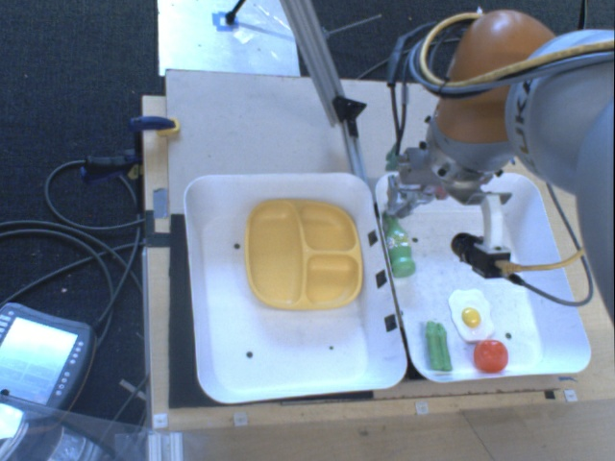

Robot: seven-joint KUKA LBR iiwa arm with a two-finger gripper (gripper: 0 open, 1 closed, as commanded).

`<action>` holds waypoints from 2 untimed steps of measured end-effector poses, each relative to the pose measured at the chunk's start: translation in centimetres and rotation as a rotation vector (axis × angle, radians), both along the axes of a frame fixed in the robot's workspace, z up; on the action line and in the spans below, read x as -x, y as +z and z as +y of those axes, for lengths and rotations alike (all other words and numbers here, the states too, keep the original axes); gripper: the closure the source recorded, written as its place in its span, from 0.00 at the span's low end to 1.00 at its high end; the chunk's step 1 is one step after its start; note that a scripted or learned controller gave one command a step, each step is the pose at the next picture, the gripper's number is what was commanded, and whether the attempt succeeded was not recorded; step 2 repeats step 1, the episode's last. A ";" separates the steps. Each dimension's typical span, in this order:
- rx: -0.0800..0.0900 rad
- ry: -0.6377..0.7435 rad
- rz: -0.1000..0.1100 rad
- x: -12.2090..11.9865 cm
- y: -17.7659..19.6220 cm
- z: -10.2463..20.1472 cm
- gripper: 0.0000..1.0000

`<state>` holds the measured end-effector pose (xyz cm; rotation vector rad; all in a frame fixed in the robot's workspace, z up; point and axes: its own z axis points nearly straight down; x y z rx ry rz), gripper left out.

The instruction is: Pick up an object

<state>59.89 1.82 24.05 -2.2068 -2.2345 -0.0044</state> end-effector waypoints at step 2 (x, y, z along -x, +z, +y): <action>0.001 -0.001 0.001 -0.3 -1.3 5.2 1.00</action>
